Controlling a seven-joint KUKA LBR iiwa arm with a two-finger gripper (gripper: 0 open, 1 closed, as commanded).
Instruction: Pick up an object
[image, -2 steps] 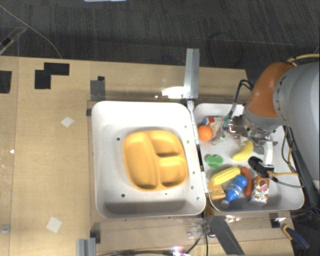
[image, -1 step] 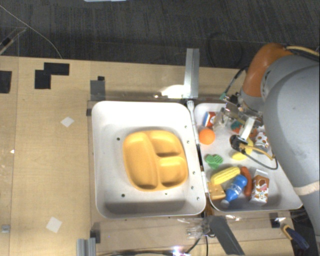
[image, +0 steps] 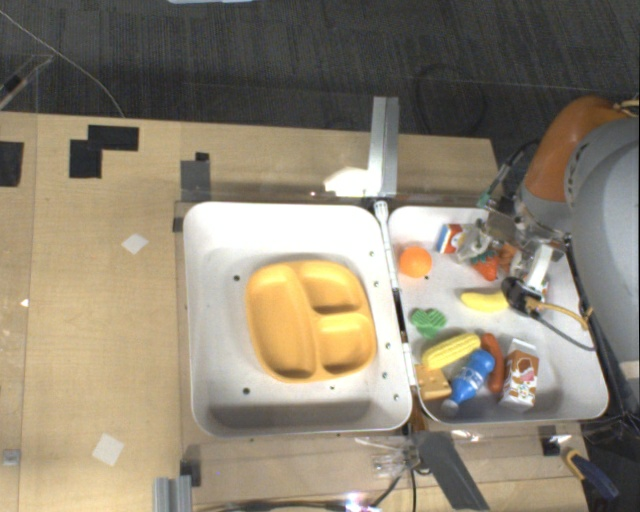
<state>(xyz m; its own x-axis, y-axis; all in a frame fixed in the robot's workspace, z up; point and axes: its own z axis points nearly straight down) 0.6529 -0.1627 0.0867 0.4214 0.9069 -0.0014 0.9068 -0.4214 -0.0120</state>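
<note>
Pale wooden desk (image: 90, 330) under a dark carpeted floor edge, two white bins side by side, arm reaching in from the right.

Left bin (image: 215, 400) carrying a yellow divided tray (image: 310, 318); right bin (image: 580, 390) crowded with toys: orange ball (image: 415, 262), banana (image: 485, 300), green piece (image: 429, 321), corn cob (image: 450, 350), blue bottle (image: 470, 380), small carton (image: 521, 375), red-and-white packet (image: 448, 239). Pincer (image: 497, 250) low over the far part of the right bin, beside a reddish-orange object (image: 486, 268) and just beyond the banana; released or clenched, cannot tell, and nothing plainly between its tips. Step in hand, by judgement: the descent toward a pick, no object secured yet. Next move calling for a settled choice of target, tips astride it, then a firm close before lifting. Printing on carton and packet too small to read.
</note>
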